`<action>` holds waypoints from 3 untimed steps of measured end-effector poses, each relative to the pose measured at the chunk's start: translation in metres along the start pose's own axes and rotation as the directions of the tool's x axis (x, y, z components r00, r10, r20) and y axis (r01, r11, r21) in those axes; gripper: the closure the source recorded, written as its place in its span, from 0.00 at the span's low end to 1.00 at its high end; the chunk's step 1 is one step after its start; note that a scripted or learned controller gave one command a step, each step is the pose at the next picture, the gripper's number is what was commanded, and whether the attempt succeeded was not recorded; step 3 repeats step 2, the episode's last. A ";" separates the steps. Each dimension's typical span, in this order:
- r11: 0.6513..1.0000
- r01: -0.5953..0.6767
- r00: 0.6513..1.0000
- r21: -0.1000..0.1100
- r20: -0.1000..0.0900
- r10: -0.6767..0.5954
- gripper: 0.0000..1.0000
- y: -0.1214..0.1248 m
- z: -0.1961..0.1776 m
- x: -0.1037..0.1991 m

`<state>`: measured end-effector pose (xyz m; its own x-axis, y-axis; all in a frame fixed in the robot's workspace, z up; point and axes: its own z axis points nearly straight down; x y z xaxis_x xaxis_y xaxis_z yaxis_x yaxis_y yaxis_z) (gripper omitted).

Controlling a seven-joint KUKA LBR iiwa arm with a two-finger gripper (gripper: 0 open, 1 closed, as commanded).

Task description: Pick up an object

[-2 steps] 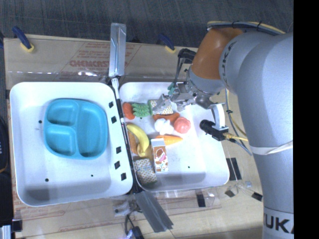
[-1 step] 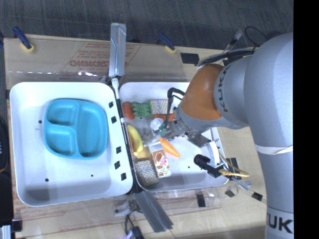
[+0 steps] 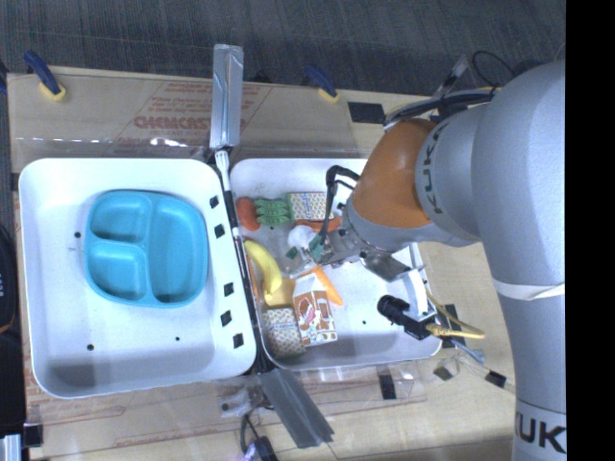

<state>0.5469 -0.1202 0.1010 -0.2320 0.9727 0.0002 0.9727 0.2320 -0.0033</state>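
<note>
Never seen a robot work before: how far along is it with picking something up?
Nothing looks lifted yet: the banana, carrot and snack packet lie in the right bin. In hand: the claw sits low among them. Left: grip one and raise it.

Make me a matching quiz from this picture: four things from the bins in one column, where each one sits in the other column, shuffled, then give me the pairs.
Things:
1. blue divided plate
2. banana
3. green toy
4. printed carton

Places:
A. right bin, toward the view's bottom edge
B. right bin, toward the view's top edge
C. left bin
D. right bin, against its left wall, about midway

Pairs: 1-C, 2-D, 3-B, 4-A.
</note>
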 end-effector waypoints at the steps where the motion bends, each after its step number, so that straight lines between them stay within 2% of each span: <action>1: 1.000 -0.029 1.000 -0.004 0.000 0.029 1.00 0.011 -0.127 0.061; 2: 0.894 -0.449 0.894 0.000 0.000 0.449 1.00 0.068 -0.127 0.068; 3: 0.894 -0.449 0.894 0.000 0.000 0.449 1.00 0.068 -0.127 0.068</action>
